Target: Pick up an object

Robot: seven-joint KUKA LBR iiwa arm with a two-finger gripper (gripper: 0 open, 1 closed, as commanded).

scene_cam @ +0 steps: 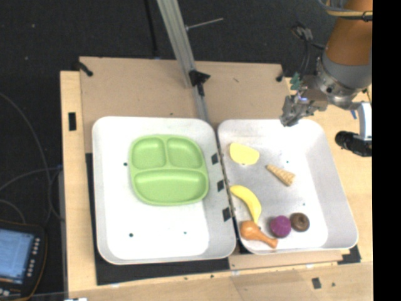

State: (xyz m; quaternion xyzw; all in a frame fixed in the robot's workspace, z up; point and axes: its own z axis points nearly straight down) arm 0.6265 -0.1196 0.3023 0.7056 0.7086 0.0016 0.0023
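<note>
While the grey arm's two-finger gripper (290, 119) hangs over the back rim of the right shallow white bin (326, 168), you cannot tell how its jaws stand. You see that bin holding a yellow wedge (243, 155), a tan ridged cone (280, 174), a yellow banana (246, 200), an orange gourd-shaped toy (257, 232), a purple ball (281, 226) and a brown ring (300, 222). A green three-compartment plate (168, 170) lies in the left white bin (113, 218).
</note>
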